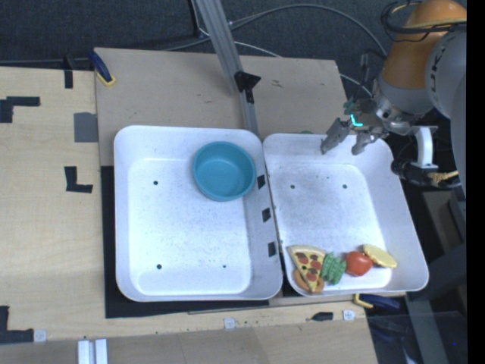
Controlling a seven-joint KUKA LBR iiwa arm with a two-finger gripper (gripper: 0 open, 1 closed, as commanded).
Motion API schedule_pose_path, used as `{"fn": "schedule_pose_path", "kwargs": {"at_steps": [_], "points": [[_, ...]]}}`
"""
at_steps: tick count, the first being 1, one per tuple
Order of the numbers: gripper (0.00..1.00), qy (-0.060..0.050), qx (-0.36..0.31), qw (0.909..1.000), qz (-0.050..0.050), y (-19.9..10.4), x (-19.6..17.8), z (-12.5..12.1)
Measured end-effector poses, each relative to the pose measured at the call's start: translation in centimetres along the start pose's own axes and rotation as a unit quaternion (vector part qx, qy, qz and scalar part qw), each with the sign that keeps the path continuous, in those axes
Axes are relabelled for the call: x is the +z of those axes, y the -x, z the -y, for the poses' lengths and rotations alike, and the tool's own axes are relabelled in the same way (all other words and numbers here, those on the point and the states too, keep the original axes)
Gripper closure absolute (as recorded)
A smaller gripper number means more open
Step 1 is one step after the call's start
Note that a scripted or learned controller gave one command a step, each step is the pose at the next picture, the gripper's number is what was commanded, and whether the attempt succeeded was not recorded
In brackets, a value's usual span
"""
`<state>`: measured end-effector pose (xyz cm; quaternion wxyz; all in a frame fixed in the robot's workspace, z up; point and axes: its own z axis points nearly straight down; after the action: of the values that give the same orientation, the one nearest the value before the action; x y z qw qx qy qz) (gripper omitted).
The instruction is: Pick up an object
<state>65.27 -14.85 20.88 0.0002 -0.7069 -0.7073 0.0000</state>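
Fingers of the grey two-finger gripper (345, 142) spread apart, nothing between them, above the right white bin's (394, 196) far edge. Toy pizza slice (306, 267), green leafy piece (333, 267), red tomato (358, 263), yellow piece (379, 255) along its near edge; round blue bowl (223, 171) in left white bin (151, 226)

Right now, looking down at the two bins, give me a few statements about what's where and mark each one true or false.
1. The blue bowl sits in the left bin. True.
2. The pizza slice lies in the left bin. False: it lies in the right bin, near corner.
3. The gripper hangs with open fingers over the right bin's far edge. True.
4. The gripper holds the tomato. False: the tomato lies in the bin.
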Motion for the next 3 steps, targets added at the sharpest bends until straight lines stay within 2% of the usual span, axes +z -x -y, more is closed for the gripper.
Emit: {"fn": "schedule_pose_path", "kwargs": {"at_steps": [1,2,3], "points": [[0.0,0.0,0.0,1.0,0.0,0.0,0.0,0.0],[0.0,-0.002,0.0,1.0,0.0,0.1,5.2,-0.9],[0.0,-0.003,0.0,1.0,0.0,0.0,11.5,-0.3]]}}
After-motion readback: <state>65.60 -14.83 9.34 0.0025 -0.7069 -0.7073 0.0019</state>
